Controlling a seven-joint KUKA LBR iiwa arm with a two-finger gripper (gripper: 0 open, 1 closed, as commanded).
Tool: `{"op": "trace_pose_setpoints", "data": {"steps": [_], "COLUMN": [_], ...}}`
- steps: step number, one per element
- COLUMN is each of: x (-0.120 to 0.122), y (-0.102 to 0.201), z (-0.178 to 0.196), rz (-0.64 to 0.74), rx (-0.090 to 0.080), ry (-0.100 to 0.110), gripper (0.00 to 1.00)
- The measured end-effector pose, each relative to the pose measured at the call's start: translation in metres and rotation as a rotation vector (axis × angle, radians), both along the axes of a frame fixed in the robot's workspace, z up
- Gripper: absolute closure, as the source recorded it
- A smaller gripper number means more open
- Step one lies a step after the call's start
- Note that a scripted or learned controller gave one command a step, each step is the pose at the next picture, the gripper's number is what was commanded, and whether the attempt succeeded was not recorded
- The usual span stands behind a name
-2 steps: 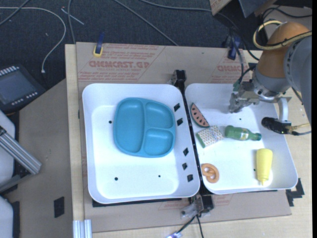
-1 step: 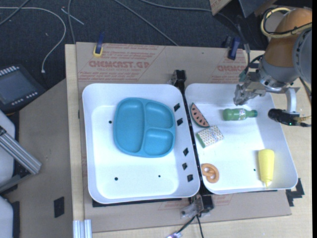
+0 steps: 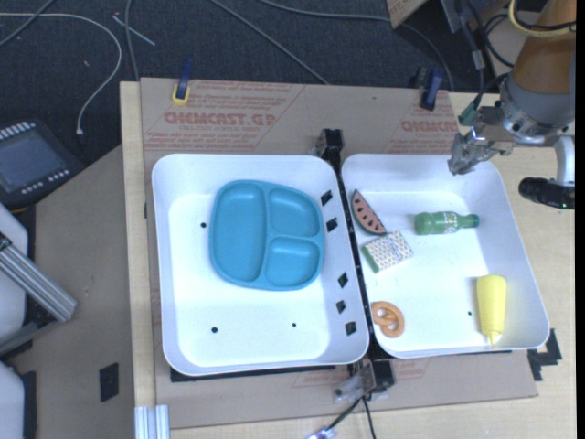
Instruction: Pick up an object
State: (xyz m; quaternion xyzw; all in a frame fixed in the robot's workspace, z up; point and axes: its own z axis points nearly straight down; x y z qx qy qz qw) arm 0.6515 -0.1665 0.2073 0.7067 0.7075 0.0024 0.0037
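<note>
Overhead, the grey arm with its orange band reaches in from the right, and its two-finger gripper [image 3: 464, 160] hangs over the far rim of the right-hand shallow white bin [image 3: 521, 245], near that bin's back right corner. Nothing shows between its tips, and from this slant I cannot tell how it is set. Below it, five things lie in the right bin, all apart from the gripper. A small green plastic bottle [image 3: 444, 222] lies on its side nearest the gripper, cap pointing right. Left of it, close to the wall shared with the other bin, sits a red watermelon-slice toy [image 3: 367, 213], and just in front of that a small checked green-and-white packet [image 3: 388, 251]. Toward the near edge lies a brown pretzel-shaped toy [image 3: 388, 319], and at the near right a yellow squeeze bottle [image 3: 491, 307] lies lengthwise with its tip toward the front rim. The left-hand shallow white bin [image 3: 183, 318] holds a blue plastic plate with three compartments [image 3: 267, 234], resting flat in its far half. Both bins sit on a brown cardboard sheet [image 3: 247, 112] covering the bench.
</note>
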Motion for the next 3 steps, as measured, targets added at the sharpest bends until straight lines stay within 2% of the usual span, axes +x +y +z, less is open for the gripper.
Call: {"op": "trace_pose_setpoints", "data": {"steps": [1,2,3], "x": [0.001,-0.009,-0.014], "y": [0.0,0.06,0.106], "z": [0.009,0.004,0.015], "rz": [0.0,0.004,0.004], "rx": [0.001,0.004,0.005], "ry": [0.006,0.011,0.01], "gripper": [1.0,1.0,1.0]}}
